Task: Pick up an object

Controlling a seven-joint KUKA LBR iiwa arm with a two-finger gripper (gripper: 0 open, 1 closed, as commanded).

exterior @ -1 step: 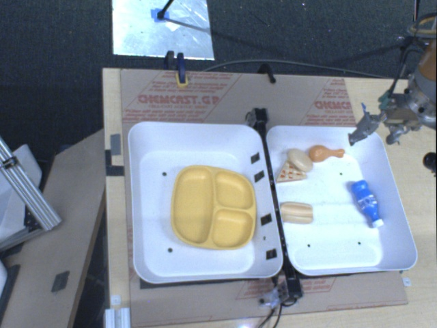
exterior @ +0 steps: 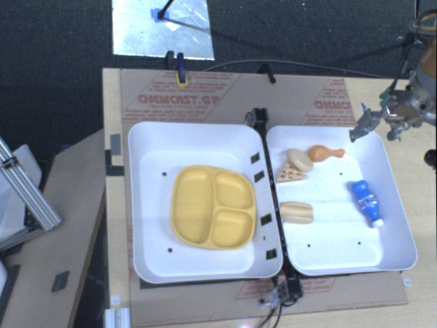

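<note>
Two white bins are set side by side on the bench. The gripper [exterior: 374,123] is held above the right bin's [exterior: 392,251] far corner, jaws seemingly apart and empty. Within reach below lie a blue bottle [exterior: 366,201], drumstick [exterior: 324,153] and bread roll [exterior: 296,212].

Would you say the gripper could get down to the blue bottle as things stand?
Probably yes: the blue bottle lies alone in the right bin, nothing over it, and the gripper hangs above that bin's far right corner.

A yellow plastic divided tray [exterior: 213,207] sits in a white bin [exterior: 153,176]; blue plastic bottle [exterior: 366,202], orange toy drumstick [exterior: 323,153] opposite.
</note>
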